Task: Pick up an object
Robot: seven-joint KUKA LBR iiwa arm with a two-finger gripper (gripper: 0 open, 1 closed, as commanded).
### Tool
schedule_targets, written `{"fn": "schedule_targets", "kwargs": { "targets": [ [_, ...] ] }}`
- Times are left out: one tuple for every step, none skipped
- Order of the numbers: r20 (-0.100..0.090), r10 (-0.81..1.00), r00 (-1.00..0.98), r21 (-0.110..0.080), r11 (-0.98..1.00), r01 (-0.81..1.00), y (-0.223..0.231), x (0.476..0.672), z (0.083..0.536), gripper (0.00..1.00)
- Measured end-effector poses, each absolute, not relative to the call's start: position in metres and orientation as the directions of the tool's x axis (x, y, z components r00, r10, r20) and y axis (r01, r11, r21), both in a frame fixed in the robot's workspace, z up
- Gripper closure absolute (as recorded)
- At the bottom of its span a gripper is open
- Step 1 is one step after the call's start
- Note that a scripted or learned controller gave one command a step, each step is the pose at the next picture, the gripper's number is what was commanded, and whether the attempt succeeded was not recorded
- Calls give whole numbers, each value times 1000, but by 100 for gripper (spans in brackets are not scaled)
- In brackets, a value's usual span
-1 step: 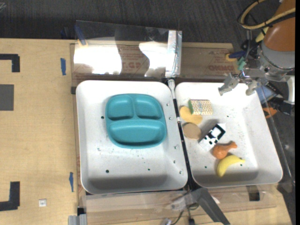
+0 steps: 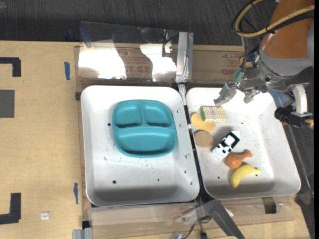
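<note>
My gripper (image 2: 235, 94) hangs over the back of the right bin (image 2: 284, 153), open, with nothing between its fingers. Just in front of it and to the left lies a speckled pastel block (image 2: 215, 113) resting on a yellow piece (image 2: 199, 121). Further forward are a tan round piece (image 2: 203, 140), a black-and-white object (image 2: 227, 142), an orange drumstick-shaped toy (image 2: 238, 158) and a yellow banana (image 2: 242, 175). All of them rest on the bin floor, apart from the gripper.
The left bin (image 2: 94, 148) holds a teal divided plate (image 2: 144, 127). A clear plastic panel (image 2: 134, 59) stands behind the bins. The arm's grey and orange wrist (image 2: 289, 29) with yellow cables looms over the right bin's back right corner.
</note>
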State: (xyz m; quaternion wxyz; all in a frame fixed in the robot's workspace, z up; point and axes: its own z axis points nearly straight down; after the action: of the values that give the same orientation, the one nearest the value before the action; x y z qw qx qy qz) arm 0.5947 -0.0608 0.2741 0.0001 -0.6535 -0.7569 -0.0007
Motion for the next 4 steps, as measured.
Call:
{"fn": "schedule_targets", "kwargs": {
  "targets": [
    [1,990,-144,-1,144,990,-62,594,273,0],
    [2,983,-185,-8,185,983,-117,569,138,0],
    [-9,924,-383,17,383,924,-102,566,93,0],
    [-10,924,-382,19,383,924,-102,567,103,100]
  ]
}}
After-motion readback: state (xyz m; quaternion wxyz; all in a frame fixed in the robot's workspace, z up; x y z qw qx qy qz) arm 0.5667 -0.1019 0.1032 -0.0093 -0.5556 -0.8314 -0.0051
